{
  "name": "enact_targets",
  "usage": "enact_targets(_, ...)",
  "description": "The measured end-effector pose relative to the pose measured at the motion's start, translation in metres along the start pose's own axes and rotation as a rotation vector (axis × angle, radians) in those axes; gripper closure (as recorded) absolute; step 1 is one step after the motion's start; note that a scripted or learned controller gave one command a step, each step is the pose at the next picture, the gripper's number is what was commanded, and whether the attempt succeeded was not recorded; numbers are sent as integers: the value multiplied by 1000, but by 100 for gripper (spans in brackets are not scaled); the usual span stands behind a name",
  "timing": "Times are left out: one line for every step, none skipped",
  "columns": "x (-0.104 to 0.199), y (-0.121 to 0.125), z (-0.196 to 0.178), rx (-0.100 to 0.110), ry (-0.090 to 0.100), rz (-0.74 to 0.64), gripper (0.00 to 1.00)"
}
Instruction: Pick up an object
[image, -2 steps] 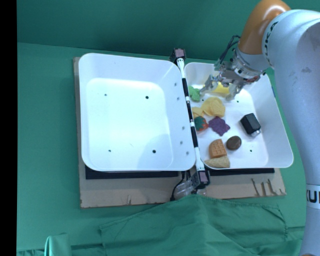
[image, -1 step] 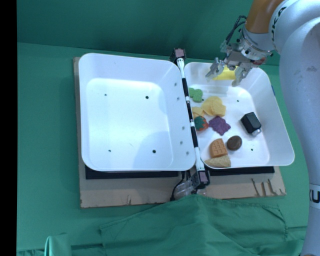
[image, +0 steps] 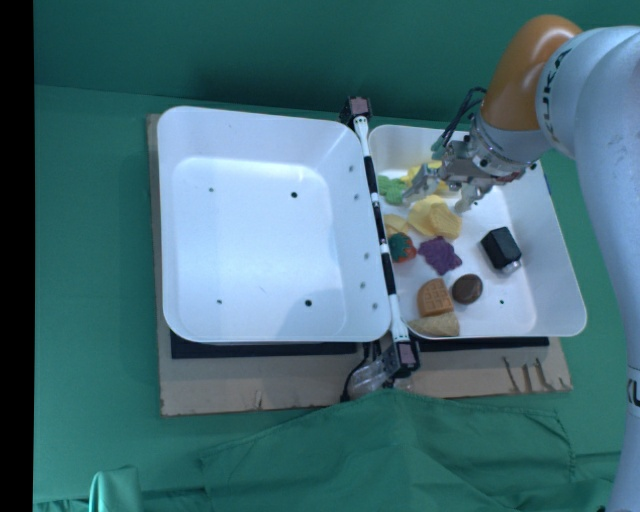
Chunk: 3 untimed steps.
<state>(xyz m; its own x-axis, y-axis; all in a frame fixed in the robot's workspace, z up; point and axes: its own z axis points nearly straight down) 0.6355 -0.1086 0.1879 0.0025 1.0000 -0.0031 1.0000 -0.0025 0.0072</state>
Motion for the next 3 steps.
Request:
enact_targets(6, -44, 2, -15, -4, 3, 0)
enact_targets(4, -41, -9, -17, -4, 5, 100)
enact_targets(3, -41, -18, -16, -5, 8, 100)
